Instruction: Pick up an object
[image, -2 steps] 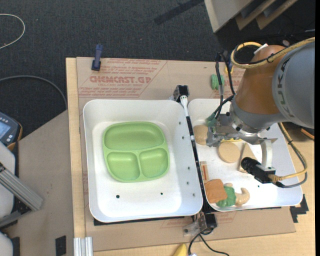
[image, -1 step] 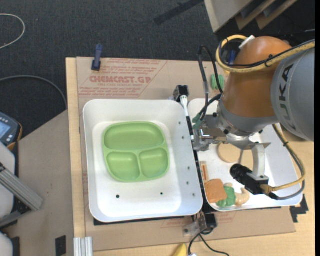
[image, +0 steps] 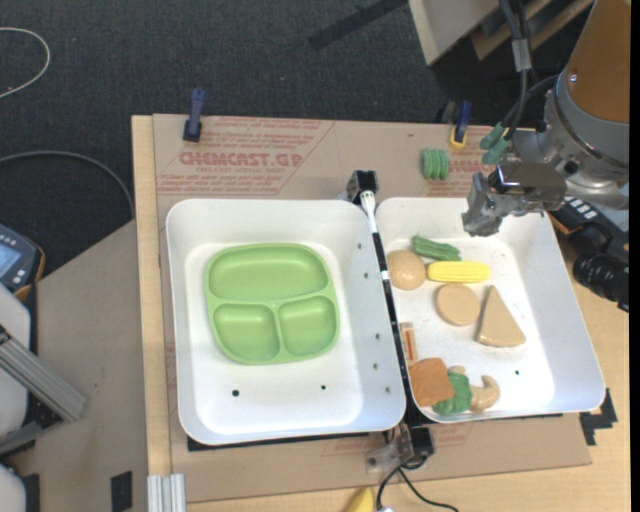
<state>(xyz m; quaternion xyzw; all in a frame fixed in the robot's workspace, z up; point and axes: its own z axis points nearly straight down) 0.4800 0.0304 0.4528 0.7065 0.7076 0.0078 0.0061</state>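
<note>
The right bin (image: 560, 330) holds several toy foods: a green bean pod (image: 436, 248), a yellow corn cob (image: 459, 271), a tan round bun (image: 406, 270), a tan oval slice (image: 458, 305), a tan wedge (image: 497, 321), an orange-brown toast piece (image: 431, 380), a green piece (image: 458, 393) and a beige curved piece (image: 484, 393). My gripper (image: 484, 216) hangs over the bin's far right part, up and to the right of the bean pod and corn. I see nothing held under it.
The left bin (image: 190, 300) carries a green divided tray (image: 271, 301). A small green toy (image: 434, 164) lies on the cardboard behind the right bin. Blue clamps (image: 193, 114) grip the board's far edge. Cables run at the bench's near edge.
</note>
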